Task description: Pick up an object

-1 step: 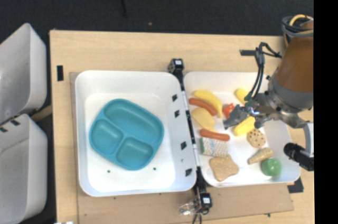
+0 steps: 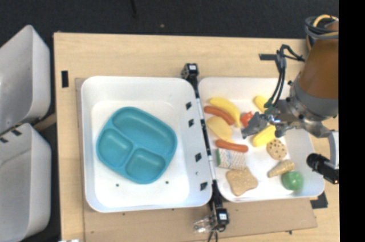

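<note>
gripper [image 2: 258,124] low over right bin [image 2: 228,84], amid toy food beside yellow piece [image 2: 264,136]; cannot tell how claw stands. nothing visibly lifted; grasp and lift judged not yet done. blue tray [image 2: 137,145] in left bin [image 2: 91,189].

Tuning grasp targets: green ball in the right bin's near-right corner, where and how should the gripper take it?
Take the green ball across its middle, coming straight down from above. It is round, so any finger axis works, but the bin wall sits close on its right and near side, and the tan wedge lies against its upper left. Probably align fingers along the free diagonal.
</note>
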Motion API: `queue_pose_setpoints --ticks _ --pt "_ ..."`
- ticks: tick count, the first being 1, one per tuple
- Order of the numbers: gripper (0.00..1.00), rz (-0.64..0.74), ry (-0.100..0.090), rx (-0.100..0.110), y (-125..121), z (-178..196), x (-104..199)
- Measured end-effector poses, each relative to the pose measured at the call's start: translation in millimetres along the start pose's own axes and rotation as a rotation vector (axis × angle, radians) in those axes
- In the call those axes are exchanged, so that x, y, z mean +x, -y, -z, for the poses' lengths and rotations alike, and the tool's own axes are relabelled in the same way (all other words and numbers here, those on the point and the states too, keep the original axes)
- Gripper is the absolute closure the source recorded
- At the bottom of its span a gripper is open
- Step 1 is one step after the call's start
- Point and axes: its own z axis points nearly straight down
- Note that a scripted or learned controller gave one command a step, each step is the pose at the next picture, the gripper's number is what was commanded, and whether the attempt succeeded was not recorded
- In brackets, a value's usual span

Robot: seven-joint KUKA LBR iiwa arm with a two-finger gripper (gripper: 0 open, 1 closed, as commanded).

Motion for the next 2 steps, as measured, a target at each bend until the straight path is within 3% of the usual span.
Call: queue_pose_setpoints --ticks 2 --pt "0.00 -0.003 0.000 0.005 2 -95 -14"
